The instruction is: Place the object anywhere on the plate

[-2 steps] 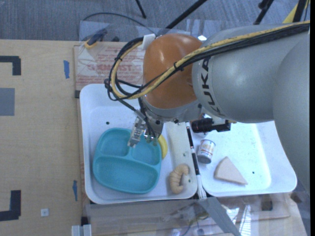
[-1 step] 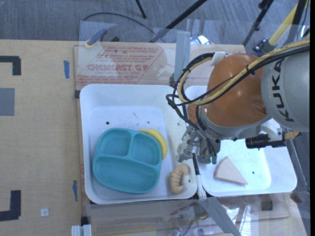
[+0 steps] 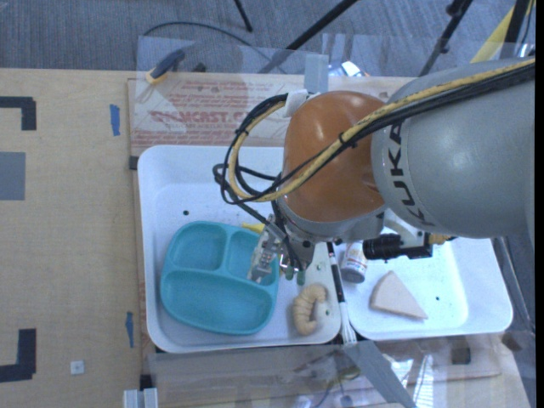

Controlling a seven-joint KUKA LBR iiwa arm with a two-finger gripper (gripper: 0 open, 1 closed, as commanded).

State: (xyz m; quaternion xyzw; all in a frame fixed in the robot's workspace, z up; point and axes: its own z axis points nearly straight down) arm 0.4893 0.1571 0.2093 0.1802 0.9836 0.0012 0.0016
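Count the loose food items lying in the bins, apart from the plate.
2: a croissant in the left bin, just right of the plate, and a wedge in the right bin. The arm may hide others.

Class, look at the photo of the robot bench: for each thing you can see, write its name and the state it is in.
plate: flat in left bin, compartments bare
gripper: low over plate's right edge
croissant-shaped piece: lying in left bin, right of plate
wedge: lying flat in right bin
small bottle: in right bin beside the arm

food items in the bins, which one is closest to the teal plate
The curled croissant, lying in the left bin just off the plate's right edge. The tan wedge lies farther off, in the right bin.
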